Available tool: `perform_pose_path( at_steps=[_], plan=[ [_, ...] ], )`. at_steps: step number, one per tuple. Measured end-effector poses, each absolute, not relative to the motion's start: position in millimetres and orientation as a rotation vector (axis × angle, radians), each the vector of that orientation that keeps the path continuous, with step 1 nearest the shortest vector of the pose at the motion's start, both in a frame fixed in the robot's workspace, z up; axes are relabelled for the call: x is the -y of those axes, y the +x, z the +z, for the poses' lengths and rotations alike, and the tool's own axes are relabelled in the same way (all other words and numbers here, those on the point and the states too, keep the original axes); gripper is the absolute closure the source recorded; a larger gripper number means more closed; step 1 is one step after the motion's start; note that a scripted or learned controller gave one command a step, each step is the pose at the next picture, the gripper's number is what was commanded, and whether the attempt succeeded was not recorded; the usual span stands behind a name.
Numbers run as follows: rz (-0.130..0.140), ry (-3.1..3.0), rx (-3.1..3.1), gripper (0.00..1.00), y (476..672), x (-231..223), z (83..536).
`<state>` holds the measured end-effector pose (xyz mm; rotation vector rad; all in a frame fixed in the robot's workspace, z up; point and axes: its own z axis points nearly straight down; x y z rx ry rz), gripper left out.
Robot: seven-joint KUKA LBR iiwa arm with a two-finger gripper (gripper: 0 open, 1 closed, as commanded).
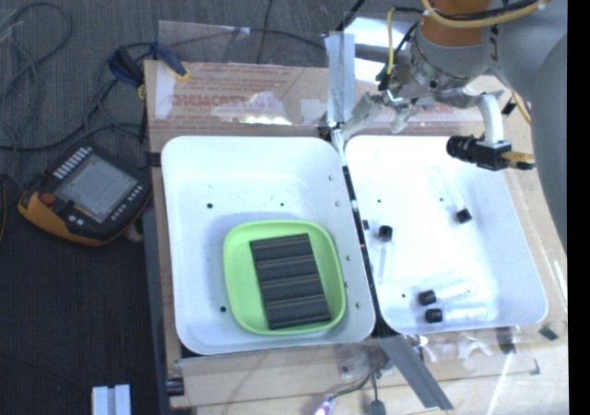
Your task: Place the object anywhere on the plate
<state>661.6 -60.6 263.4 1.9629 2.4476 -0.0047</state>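
Observation:
A dark grey ribbed block (290,279) lies flat on the green plate (238,247), which rests in the near half of the left bin (198,183). My gripper (383,116) hangs over the far left corner of the right bin (415,173), close to the wall between the bins. It is well away from the plate and block. Its two fingers stand apart, open, with nothing between them.
Several small clear tubes with black caps lie in the right bin, such as one (384,233) near the divider and two (429,306) at the front. A black fitting (479,150) juts from the arm over that bin. A teach pendant (88,192) lies off the bench at left.

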Motion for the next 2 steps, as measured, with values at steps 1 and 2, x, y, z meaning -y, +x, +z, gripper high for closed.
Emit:
perform_pose_path(
  at_steps=[1, 2],
  plan=[
    [-0.003, 1.812, -2.561, 0.00, 668.8, 13, 290],
    [-0.003, 2.044, -2.381, 0.00, 668.9, -27, 406]
  ],
)
